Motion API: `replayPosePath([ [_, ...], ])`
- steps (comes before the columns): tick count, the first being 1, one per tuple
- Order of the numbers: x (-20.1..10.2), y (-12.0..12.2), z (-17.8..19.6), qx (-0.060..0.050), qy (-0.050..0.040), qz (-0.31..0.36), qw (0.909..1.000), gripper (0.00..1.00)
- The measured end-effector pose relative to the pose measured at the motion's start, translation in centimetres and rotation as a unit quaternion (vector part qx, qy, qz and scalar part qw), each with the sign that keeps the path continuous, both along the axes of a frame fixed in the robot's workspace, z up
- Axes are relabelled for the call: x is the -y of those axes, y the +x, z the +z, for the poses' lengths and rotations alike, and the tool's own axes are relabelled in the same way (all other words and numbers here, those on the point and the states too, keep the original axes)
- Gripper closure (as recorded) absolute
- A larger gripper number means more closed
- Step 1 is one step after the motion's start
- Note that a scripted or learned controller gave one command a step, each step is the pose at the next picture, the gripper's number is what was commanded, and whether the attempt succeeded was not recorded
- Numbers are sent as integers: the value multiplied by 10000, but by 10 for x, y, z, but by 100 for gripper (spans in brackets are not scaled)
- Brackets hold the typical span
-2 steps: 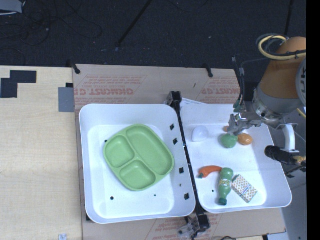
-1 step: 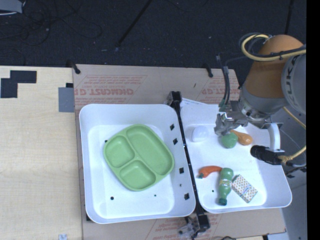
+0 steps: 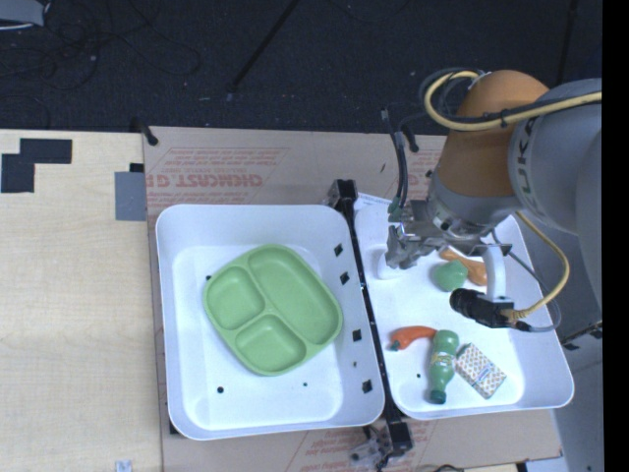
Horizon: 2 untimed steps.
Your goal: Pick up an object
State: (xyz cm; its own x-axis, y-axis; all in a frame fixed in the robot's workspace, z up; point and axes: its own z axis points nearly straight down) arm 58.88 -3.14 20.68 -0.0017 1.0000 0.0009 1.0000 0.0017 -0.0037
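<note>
Grey claw (image 3: pixel 401 254) above right bin (image 3: pixel 550 382)

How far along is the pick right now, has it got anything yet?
Nothing looks picked yet. The gripper is down in the right bin, at its far left corner, with no object visible between its fingers. The green bottle, orange toy, patterned box and green ball lie in the bin. Grasp and lift remain.

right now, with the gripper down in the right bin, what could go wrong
1. The gripper sits near the bin divider, apart from the green bottle and orange piece, so it may close on nothing.
2. The bottle, orange piece and patterned box lie crowded together, so a grab there could nudge neighbours.
</note>
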Motion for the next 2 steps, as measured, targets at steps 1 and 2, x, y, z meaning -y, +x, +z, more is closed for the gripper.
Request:
replayPosePath([
  [1,-61,7,6,7,-3,7,10000,100],
  [2,-107,13,2,5,-6,-2,10000,100],
])
